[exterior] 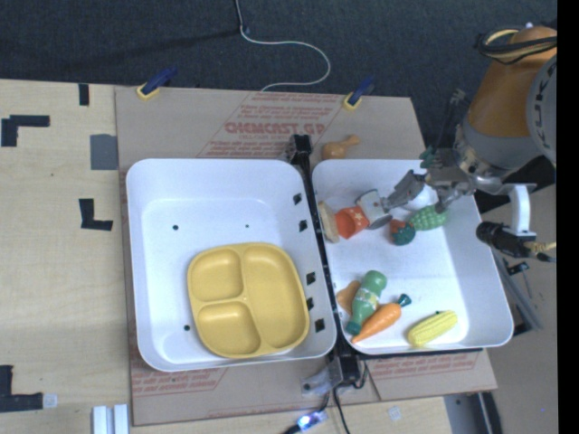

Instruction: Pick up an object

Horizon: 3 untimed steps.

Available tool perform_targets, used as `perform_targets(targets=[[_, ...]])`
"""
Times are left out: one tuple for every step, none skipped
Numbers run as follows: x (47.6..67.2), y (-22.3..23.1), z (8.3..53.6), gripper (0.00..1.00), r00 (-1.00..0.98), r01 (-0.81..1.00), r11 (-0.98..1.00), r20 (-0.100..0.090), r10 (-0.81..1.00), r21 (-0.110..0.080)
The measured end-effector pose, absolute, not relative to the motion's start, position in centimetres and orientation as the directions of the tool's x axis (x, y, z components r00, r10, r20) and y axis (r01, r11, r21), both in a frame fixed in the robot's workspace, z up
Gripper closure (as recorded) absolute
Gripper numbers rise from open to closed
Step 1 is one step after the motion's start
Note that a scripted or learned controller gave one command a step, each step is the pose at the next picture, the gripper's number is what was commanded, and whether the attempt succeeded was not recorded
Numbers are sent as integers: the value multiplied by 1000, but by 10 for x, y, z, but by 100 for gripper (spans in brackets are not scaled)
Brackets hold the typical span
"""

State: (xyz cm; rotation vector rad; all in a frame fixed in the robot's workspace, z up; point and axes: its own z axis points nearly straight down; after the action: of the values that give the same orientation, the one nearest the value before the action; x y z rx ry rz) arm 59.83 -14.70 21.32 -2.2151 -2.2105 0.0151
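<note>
Right now the gripper (pixel 387 208) hangs low over the upper part of the right bin (pixel 470 269), reaching in from the right with its grey fingers slanting down and to the left. Whether anything sits between them I cannot tell, nor how wide they stand; the tips blur against the white floor.

Nearest thing is the red toy (pixel 351 221), lying just left of the tips and a shade lower in the view, close to the wall between the bins. It looks blocky, with no clear long axis (hard to be sure at this size). A small dark green piece (pixel 403 234) sits just below the fingers, and a lighter green knobbly one (pixel 429 219) lies beside the wrist.

So the coming move likely turns on a short shift leftward, toward that red toy.

Well apart, near the bin's lower edge, lie a carrot (pixel 378 321), a green bottle (pixel 365 297) and a corn cob (pixel 431 328). The left bin (pixel 154 242) holds a yellow tray (pixel 247 298).
</note>
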Motion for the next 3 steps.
perform_targets(targets=[[601,-147,221,0,-1,1000,1,0,1000,-2],[595,-155,166,0,0,1000,0,0,1000,-6],[591,-154,122,0,-2,1000,2,0,1000,-6]])
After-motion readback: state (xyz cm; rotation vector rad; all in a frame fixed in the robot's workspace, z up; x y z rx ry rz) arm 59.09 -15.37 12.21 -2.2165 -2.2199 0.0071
